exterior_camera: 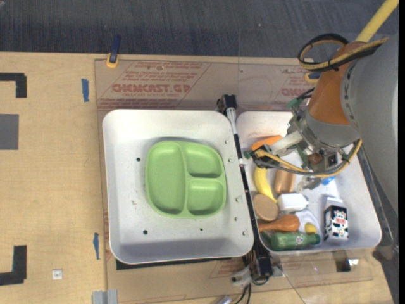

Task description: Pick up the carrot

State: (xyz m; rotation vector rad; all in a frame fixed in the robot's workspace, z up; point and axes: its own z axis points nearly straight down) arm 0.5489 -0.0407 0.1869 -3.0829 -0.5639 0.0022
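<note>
The carrot (266, 143) is seen in the right bin (370, 223), at its upper-left corner, long axis running roughly left to right, just left of the jaws (302, 151). Their state cannot be told.

Grey arm (373, 87), orange band (329, 100) above wrist, black and yellow cables looping around it.
</note>
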